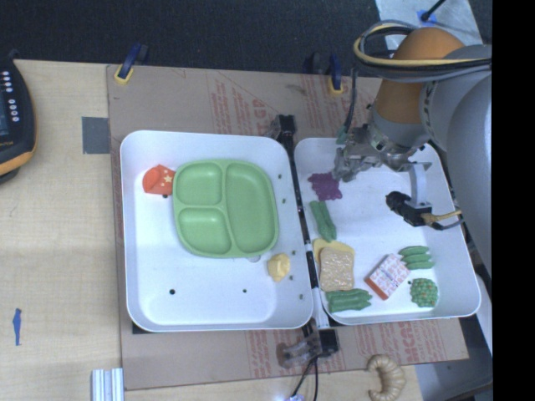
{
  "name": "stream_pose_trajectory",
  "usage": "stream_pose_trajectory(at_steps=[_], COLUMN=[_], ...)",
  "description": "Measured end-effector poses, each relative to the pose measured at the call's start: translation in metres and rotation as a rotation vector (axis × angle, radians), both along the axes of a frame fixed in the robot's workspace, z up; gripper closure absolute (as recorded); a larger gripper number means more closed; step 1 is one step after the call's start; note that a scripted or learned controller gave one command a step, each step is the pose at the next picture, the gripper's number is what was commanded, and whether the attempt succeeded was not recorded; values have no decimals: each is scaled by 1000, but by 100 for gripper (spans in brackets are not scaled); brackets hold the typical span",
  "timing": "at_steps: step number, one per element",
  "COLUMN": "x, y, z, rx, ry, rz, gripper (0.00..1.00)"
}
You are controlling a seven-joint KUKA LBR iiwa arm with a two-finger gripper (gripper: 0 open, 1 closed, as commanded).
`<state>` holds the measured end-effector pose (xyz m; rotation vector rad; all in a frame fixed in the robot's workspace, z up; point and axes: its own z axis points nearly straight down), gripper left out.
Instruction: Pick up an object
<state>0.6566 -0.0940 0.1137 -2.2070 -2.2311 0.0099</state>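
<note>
White plastic bins sit side by side, and the gripper (347, 170) hangs over the view's upper-left corner of the right bin (368, 224), close to the wall it shares with the left bin (209, 303). Down the view from the gripper, a long green pod (323, 220) lies along that wall, followed by a bread slice (337, 269) on a yellow square and a bundle of green beans (349, 300). Further off toward the lower right lie a red-and-white packet (388, 275), pea pods (415, 256) and a knobbly green piece (424, 291).

The left bin holds a green divided plate (226, 207), a red piece with a yellow star (157, 180) and a yellow lump (279, 266), all well apart from the gripper.

A purple toy (326, 186) is flat, lobed and dark violet. It rests on the right bin's floor just beside the gripper, toward the view's lower left, with the pod's upper end close by. Whether the gripper is open or closed cannot be told from this angle.
</note>
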Motion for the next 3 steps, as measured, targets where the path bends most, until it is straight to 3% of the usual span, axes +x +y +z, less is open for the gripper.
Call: stream_pose_trajectory(at_steps=[1,2,3], x=[0,-1,2], y=[0,-99,-18], z=[-1,-7,68], rx=[0,-2,3], ry=[1,-7,-12], rz=[1,-15,-1], gripper=[0,0,0])
